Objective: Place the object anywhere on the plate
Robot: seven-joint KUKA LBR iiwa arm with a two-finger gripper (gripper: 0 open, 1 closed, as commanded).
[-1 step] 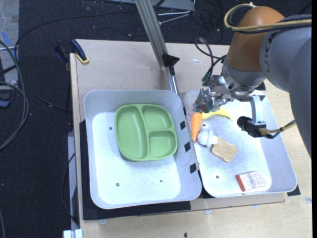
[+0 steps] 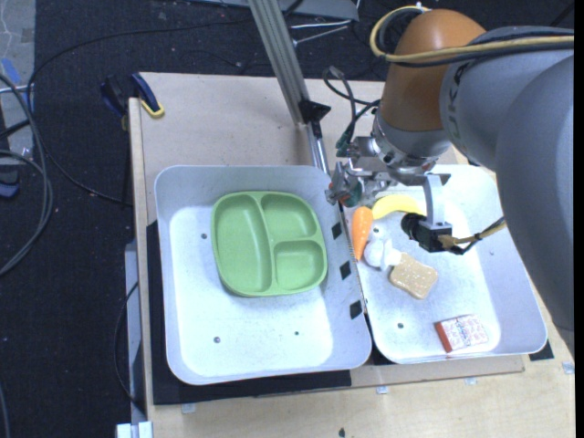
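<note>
- Left bin [image 2: 182,336]: a green divided plate [image 2: 270,243], nothing on it.
- Right bin [image 2: 511,327]: carrot [image 2: 361,230], banana [image 2: 399,207], sponge-like block [image 2: 413,277], red packet [image 2: 465,333] (print unreadable).
- Hand [image 2: 351,185] over the carrot; its state I cannot tell.

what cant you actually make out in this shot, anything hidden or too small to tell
- Gripper, camera view: the wrist above hides whether it holds anything.
- Banana: its upper part lies under the wrist and a black cable fitting.
- White object beside the carrot: too small and washed out against the right bin to name.
- Red packet: its print is too small to read.
- Green plate: in plain sight, nothing on it.
</note>
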